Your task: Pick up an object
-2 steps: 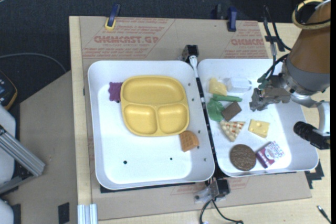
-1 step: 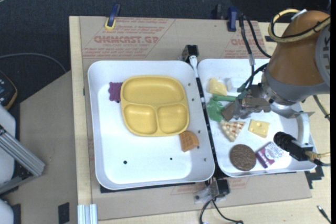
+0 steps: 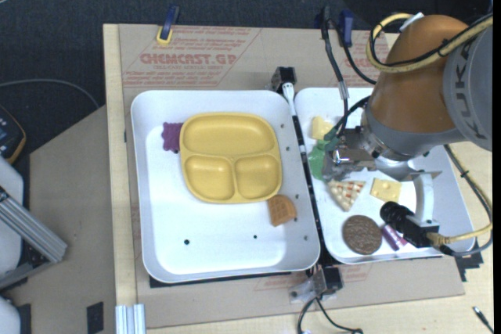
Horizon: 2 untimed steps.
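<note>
At the right of the frame, the grey arm (image 3: pixel 415 90) with its orange band reaches in over the right bin (image 3: pixel 450 195). Its tool (image 3: pixel 342 156) sits low over the left part of that bin, close to the wall shared with the left bin (image 3: pixel 219 242). We cannot tell how far the tool is open, and we see nothing clearly in its hold.

Just left of the tool and partly under it lies a green piece (image 3: pixel 316 161), too hidden for us to name more closely. Just below the tool lies a toy pizza slice (image 3: pixel 347 192), its point toward the lower edge of the frame. Right of the slice, near it, is a pale yellow cheese wedge (image 3: pixel 383 188). Above the green piece, toward the top of the bin, is a pale yellow block (image 3: pixel 319 127). A round brown disc (image 3: pixel 362 234) lies flat near the bin's lower edge, with a small purple item (image 3: pixel 392 239) just beside it on the right.

Across the shared wall, a yellow divided plate (image 3: pixel 231 156) with three compartments lies in the upper middle of the left bin. A purple object (image 3: pixel 171 136) pokes out from its left edge, touching it. A brown, bread-like chunk (image 3: pixel 281 210) sits just off the plate's lower right corner.

Both bins rest on the tabletop (image 3: pixel 116 207), which is covered by a printed brown sheet.
</note>
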Available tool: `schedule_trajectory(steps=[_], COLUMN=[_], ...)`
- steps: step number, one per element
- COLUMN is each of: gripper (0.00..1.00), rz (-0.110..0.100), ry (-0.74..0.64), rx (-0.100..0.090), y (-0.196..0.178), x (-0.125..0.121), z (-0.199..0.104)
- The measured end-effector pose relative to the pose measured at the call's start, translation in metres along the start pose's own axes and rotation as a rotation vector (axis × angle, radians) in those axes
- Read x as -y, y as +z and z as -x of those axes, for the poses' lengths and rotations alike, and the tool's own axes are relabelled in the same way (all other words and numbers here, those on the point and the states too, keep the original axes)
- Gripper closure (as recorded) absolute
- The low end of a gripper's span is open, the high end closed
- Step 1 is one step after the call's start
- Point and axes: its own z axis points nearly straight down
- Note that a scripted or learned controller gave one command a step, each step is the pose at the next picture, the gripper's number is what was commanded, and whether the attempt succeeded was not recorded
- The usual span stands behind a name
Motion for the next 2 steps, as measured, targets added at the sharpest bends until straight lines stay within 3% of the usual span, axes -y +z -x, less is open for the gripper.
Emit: schedule_trajectory(steps=[1,2], gripper=[1.0,1.0], rz=[-0.003,-0.004], ry=[0.007,0.006], rx=[0.001,0.002], y=[0.002,0.018], x=[0.014,0.004], z=[0.003,-0.002])
